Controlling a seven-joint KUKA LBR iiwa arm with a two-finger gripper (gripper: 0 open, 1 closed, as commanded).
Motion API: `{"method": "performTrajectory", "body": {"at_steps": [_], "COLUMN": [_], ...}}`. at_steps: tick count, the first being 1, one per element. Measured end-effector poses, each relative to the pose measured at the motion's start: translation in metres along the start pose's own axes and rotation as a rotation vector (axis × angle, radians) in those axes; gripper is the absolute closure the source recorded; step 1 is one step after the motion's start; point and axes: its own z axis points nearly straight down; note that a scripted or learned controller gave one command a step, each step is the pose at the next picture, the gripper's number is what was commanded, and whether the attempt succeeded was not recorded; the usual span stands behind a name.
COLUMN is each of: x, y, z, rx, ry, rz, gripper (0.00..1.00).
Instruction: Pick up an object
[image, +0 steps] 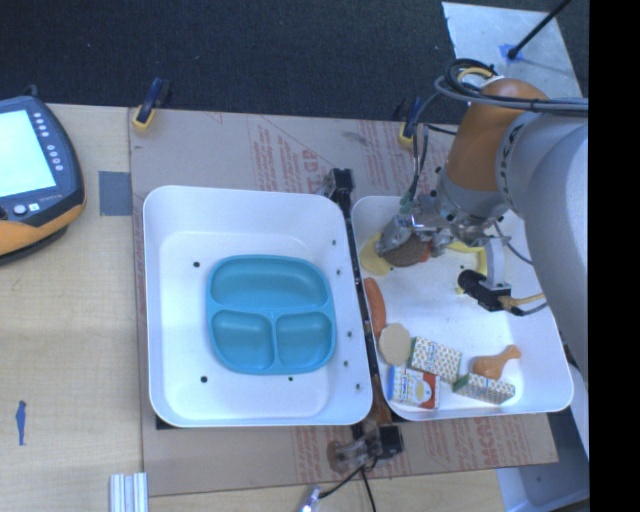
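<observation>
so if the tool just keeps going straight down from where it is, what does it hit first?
Probably the brown item directly under the tool at the far end of the right bin, by the yellow piece. Depth is unclear; they may already touch.

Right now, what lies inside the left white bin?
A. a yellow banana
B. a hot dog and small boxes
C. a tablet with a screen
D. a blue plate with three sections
D: the blue plate with three sections rests in the middle of the left bin, while the food items lie in the right bin.
</observation>
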Motion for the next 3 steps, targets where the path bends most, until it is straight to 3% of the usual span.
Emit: {"method": "performTrajectory", "body": {"at_steps": [1, 2, 3], "x": [0.0, 0.053, 0.097], "y": [-0.002, -0.072, -0.109], "z": [-0.007, -0.1, -0.135], "rx": [0.014, -0.001, 0.0], "ry": [0.004, 0.001, 0.0], "rz": [-0.002, -0.004, -0.005], "gripper": [1.0, 1.0, 1.0]}}
